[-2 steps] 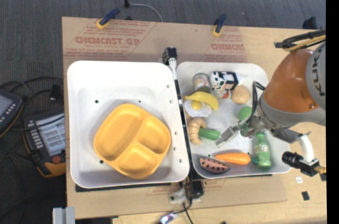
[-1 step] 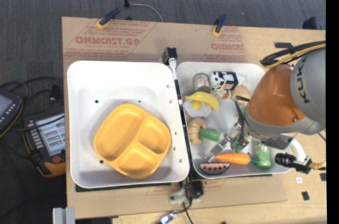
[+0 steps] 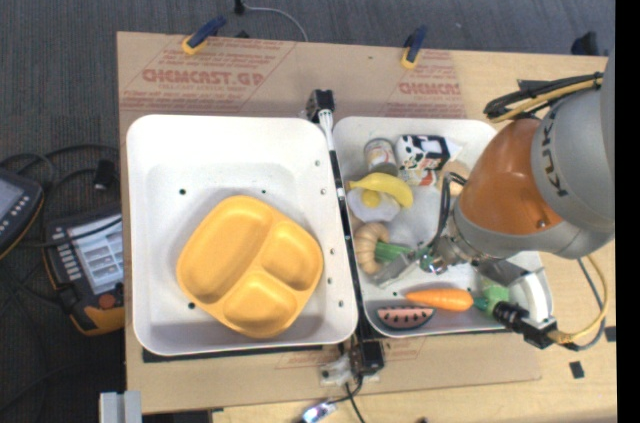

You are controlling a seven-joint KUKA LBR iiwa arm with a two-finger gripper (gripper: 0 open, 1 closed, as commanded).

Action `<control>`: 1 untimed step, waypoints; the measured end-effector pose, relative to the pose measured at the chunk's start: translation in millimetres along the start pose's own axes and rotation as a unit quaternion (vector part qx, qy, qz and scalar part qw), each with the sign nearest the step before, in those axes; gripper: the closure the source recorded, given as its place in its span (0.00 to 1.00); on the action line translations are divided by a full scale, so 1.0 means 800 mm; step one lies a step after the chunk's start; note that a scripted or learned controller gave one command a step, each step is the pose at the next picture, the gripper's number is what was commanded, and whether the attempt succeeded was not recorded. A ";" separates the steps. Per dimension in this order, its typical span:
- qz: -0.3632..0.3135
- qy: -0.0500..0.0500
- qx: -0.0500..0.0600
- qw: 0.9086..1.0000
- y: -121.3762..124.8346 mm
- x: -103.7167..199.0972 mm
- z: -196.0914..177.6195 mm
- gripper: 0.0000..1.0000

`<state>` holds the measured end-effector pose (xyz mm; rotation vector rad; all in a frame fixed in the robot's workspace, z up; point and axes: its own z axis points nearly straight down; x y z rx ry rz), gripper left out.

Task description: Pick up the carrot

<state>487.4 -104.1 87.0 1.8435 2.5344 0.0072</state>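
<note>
The orange carrot (image 3: 440,299) with its green top lies flat near the front of the right bin (image 3: 345,211), just behind a watermelon slice (image 3: 405,316). My gripper (image 3: 433,260) hangs low inside the same bin, a little behind and slightly left of the carrot, under the orange wrist band. It is apart from the carrot and nothing shows in its grasp. The arm's grey body hides the bin's right part.
The right bin also holds a banana (image 3: 382,187), a black-and-white cow toy (image 3: 422,151), a small round can (image 3: 378,151), a beige knobbly piece (image 3: 370,246) and a green item (image 3: 392,253). A yellow divided plate (image 3: 250,263) lies in the left bin (image 3: 160,161).
</note>
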 end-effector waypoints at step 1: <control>0.001 0.000 0.001 1.000 0.000 -0.001 -0.011 1.00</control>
